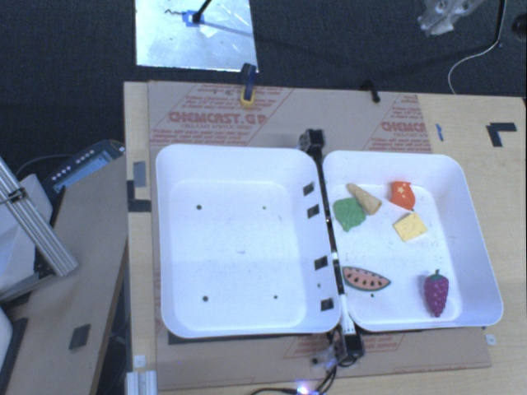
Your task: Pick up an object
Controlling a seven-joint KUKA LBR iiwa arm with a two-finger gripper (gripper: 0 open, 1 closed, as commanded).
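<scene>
Nothing picked yet: all six toys lying loose in the right bin (469, 188), namely leaf (348, 214), cone (363, 197), red piece (402, 193), cheese (410, 226), melon slice (365, 279) and grapes (436, 293), with reach, grasp and lift all to come. Gripper (445, 6) parked far off at the top right, blurred and partly cut off, so open or closed impossible to tell.

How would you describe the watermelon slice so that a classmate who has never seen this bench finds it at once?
Look in the right-hand white bin. Along its near left side, beside the divider, lies the watermelon slice. It is the only half-moon piece, red with dark seeds and a green rind.
</scene>
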